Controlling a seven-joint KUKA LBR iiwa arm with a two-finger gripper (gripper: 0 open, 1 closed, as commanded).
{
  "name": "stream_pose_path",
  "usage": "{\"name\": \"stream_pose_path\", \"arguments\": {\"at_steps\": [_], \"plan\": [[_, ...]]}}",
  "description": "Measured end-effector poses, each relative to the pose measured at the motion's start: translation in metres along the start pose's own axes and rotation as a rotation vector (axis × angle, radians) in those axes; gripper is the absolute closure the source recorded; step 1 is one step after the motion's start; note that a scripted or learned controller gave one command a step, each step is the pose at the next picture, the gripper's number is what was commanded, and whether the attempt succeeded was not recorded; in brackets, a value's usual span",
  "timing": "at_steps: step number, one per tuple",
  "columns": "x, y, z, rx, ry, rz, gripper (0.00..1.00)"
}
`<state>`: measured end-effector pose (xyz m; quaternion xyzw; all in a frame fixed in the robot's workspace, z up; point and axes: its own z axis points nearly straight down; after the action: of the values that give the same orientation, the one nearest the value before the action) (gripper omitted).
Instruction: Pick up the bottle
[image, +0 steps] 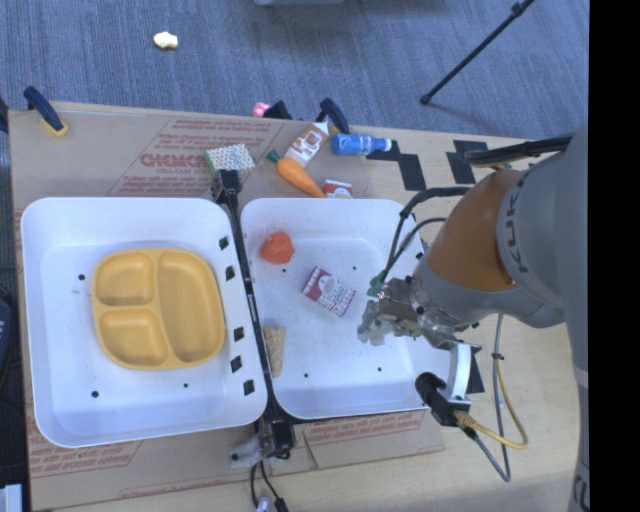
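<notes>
Bottle-wise, the only candidates I can see from my end lie outside both bins: a blue bottle (358, 145) on its side on the worktop (120, 150) just beyond the right bin's far rim, and a white one with an orange label (306, 146) tilted beside it. I judge the blue one to be the target, though I can't be sure. The arm (500, 250) hangs over the right bin (330, 400) from the right, its wrist low over the bin's near right corner, well apart from either bottle. Its pincer (378, 322) points into the bin; I cannot tell from here whether it is released or clenched, and I see nothing in it. The left bin (40, 330) carries a yellow divided tray (158, 306), its three compartments bare. The right bin holds a small red-and-white carton (328, 290) near the middle, a red lump (277, 247) toward the far left, and a tan cone-like piece (273, 348) by the left wall. An orange carrot (299, 177) lies outside, near the bottles
</notes>
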<state>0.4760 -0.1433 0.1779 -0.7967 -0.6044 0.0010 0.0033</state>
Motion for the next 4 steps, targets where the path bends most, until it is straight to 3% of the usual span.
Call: {"name": "stream_pose_path", "arguments": {"at_steps": [1, 2, 3, 4], "plan": [[0.019, -0.005, -0.013, -0.001, -0.001, -0.17, 1.0], [-0.004, 0.001, 0.001, 0.0, -0.001, -0.301, 1.0], [-0.04, 0.011, 0.009, -0.004, -0.003, -0.273, 1.0], [-0.028, 0.008, -0.033, -0.004, -0.002, -0.077, 1.0]]}}
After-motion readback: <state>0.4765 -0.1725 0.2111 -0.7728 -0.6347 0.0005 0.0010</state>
